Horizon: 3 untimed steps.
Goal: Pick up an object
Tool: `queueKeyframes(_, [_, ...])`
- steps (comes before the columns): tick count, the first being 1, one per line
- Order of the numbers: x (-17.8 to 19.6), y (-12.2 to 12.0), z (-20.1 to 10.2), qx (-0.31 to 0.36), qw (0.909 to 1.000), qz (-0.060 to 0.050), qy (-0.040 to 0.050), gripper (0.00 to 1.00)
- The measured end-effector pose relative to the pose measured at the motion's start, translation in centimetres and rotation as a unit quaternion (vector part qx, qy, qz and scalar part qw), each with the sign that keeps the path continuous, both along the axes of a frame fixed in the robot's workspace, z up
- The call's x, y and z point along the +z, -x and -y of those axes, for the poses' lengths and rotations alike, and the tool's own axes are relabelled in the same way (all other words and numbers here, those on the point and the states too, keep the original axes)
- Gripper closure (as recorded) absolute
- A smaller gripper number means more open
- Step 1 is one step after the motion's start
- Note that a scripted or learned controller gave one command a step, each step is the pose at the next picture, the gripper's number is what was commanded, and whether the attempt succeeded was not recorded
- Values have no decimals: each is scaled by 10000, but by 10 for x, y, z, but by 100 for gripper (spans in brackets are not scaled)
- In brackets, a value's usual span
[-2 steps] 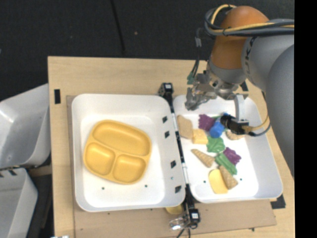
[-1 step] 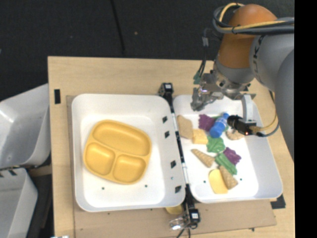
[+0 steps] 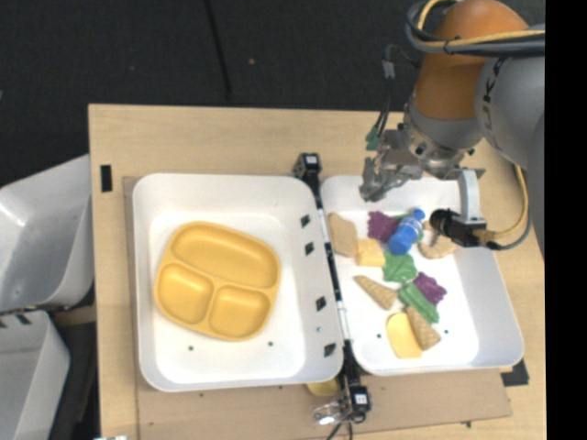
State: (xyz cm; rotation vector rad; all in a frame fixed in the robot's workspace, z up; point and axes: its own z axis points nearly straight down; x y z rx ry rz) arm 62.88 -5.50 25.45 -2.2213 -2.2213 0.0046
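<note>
The tool (image 3: 374,189) is held low over the right bin's (image 3: 495,333) far left corner, its state not discernible and nothing seen in it, while the nearest toy (image 3: 380,225), purple, lies just beside it toward the camera

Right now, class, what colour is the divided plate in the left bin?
Yellow: the plate shows plainly in the camera view.
</note>
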Motion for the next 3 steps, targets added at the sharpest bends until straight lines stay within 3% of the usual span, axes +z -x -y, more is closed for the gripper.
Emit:
queueKeyframes(1, [39, 16, -90, 50, 10000, 35, -21, 100])
queueKeyframes(2, [189, 39, -150, 51, 9999, 110, -37, 100])
queueKeyframes(3, [133, 119, -143, 20, 10000, -21, -5, 100])
